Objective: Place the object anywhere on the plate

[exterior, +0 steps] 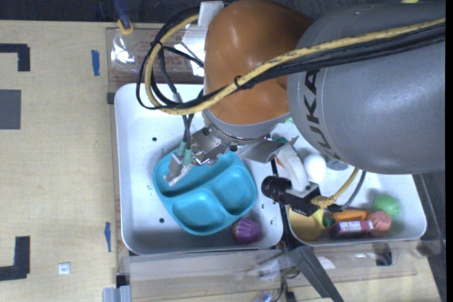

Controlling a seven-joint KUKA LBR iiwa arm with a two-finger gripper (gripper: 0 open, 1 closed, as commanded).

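A blue divided plate [212, 198] lies in the left white bin [134, 173], towards its front right. My gripper [182, 167] hangs just over the plate's back left compartment, at its rim. A small greenish bit [182, 150] shows close against the gripper; I cannot tell whether it is an object or whether it is held. The orange wrist band and the grey arm hide the back of the plate and much of both bins.
A purple grape-like piece [246, 229] lies in the left bin at the plate's front right edge. The right bin [417, 223] holds a white egg [313, 167], a green piece [386, 205], an orange-red bottle [354, 224] and a yellow bowl [304, 226].
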